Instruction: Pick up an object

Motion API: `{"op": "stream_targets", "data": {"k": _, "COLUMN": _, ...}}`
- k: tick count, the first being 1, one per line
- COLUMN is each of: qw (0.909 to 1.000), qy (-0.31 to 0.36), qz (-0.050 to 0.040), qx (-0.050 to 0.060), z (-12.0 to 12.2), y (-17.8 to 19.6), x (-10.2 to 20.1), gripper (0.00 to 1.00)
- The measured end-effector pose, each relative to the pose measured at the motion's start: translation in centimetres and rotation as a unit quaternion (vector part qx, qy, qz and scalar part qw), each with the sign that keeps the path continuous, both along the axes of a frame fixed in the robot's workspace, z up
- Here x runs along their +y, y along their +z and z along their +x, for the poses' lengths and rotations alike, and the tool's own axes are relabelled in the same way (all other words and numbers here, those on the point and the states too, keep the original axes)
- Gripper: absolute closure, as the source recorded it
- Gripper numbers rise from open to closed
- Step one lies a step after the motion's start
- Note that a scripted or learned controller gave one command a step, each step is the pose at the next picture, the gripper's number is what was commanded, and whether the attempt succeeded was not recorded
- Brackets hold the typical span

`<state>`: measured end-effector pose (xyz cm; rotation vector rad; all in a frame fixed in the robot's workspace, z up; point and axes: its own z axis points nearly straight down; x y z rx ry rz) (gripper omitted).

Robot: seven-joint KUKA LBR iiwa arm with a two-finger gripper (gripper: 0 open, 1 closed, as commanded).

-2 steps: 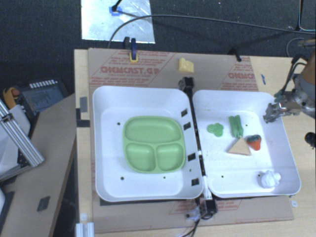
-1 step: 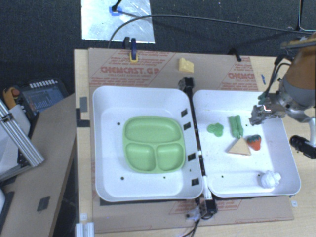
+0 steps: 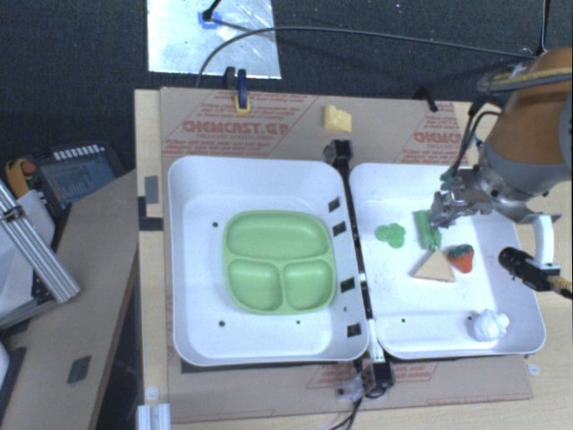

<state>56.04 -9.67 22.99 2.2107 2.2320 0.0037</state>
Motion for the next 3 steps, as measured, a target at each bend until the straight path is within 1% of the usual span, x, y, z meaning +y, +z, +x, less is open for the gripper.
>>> {"op": "stream_targets", "data": {"k": 1, "qw": 1.0, "qy": 0.0, "qz": 0.0002, "qx": 0.001, "z": -0.7, "y": -1.0, "x": 5.4, "gripper": 1.0}}
{"op": "stream_targets", "data": {"k": 2, "qw": 1.0, "qy": 0.001, "qz": 0.0008, "qx": 0.0, "z": -0.5, "y": -0.9, "x": 11.8, "gripper": 1.0}}
{"op": "stream_targets", "data": {"k": 3, "qw": 1.0, "qy": 0.0, "qz": 0.0004, "qx": 0.001, "z": -1.6, "y": -1.6, "x": 17.4, "gripper": 1.0}}
